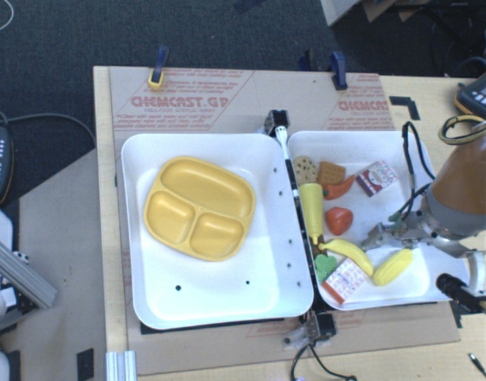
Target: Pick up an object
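Yellow dominates: a yellow divided plate (199, 208) lies alone in the left bin (140, 236), left of centre, likely a place to drop things. The right bin (350, 140) at right of frame crowds the candidates together: banana (348, 254), lemon (392, 267), tomato (339, 219), cookie (306, 167), small cartons. The gripper (383, 235) reaches low between banana and lemon, fingers narrow, nothing visibly between them; probably lining up a grasp.

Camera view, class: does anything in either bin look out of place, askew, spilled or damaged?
Nothing looks spilled or broken. The yellow divided plate lies tilted in the left bin. In the right bin, the toy foods are crowded toward the divider, the yellow cylinder right against it.
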`<action>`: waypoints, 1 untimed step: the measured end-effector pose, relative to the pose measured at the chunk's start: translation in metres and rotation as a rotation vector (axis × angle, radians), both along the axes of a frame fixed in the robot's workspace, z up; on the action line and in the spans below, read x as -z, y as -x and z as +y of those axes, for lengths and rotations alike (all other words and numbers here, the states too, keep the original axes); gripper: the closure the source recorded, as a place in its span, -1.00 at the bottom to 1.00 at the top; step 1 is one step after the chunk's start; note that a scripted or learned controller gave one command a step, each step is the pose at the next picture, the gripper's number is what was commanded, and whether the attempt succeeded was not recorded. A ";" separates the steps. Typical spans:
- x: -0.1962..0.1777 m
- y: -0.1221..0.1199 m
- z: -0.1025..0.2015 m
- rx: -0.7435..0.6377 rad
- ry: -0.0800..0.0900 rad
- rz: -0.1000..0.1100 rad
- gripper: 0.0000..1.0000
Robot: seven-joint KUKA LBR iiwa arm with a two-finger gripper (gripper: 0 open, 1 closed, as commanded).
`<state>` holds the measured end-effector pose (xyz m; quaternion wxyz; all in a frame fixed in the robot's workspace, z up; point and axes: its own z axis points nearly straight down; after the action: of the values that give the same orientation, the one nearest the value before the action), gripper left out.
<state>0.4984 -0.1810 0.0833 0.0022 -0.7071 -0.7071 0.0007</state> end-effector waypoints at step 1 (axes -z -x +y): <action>-0.012 -0.001 -0.001 0.001 0.002 -0.004 1.00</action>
<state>0.4990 -0.1817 0.0949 0.0001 -0.7076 -0.7066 0.0000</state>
